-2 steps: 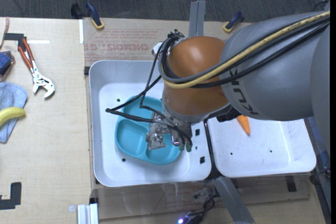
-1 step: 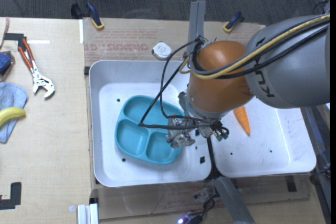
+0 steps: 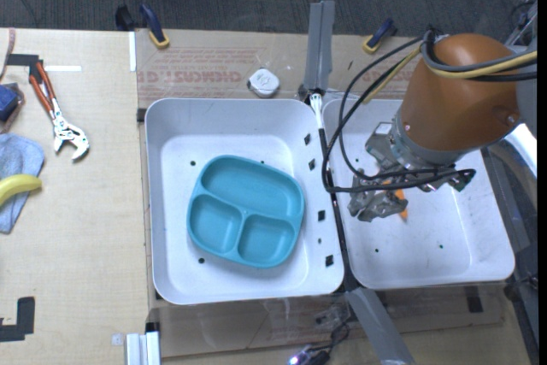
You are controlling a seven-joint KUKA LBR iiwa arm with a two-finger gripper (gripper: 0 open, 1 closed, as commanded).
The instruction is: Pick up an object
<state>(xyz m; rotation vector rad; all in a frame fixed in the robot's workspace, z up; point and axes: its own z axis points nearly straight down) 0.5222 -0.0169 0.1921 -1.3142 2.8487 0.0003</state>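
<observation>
Object: small orange piece [image 3: 402, 214] in right bin [image 3: 479, 265], touching my end effector [image 3: 374, 205] at its 3 o'clock.
End effector state: cannot tell.
Alternative: blue plate [image 3: 246, 211], left bin [image 3: 167, 184], at 9 o'clock, well apart.

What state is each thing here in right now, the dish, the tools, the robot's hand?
Blue divided plate: right side up, flat in the left bin, nothing on it.
End effector: low inside the right bin, fingers too hidden to judge.
Pliers: lying flat on the bench, handles together.
Banana: unpeeled, resting on a blue cloth.
</observation>
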